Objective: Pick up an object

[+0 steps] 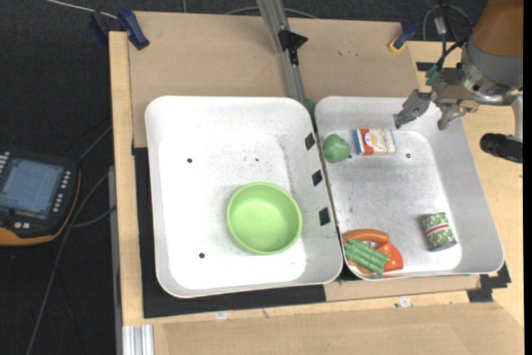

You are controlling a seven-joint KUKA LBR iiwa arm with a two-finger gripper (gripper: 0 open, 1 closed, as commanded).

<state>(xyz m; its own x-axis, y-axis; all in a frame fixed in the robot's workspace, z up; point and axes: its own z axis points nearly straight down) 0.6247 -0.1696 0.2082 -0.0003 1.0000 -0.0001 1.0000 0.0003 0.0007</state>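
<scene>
**Overhead, spread jaws above the right bin**

The gripper [432, 109] hangs open, holding nothing, over the right bin's [465, 179] far rim. Nearby lie a small boxy carton [373, 142] and a round green ball [336, 148]; a cylindrical can [438, 230] and a ribbed green-orange toy [371, 253] sit nearer. A smooth green bowl [263, 217] occupies the left bin [179, 179].

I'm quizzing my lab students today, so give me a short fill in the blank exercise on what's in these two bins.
1. The green bowl sits in the ____ bin.
2. The small carton lies just right of a green ____.
3. The gripper has its fingers spread, holding ____.
4. The green can lies in the ____ bin.

Missing words: left; ball; nothing; right
</scene>
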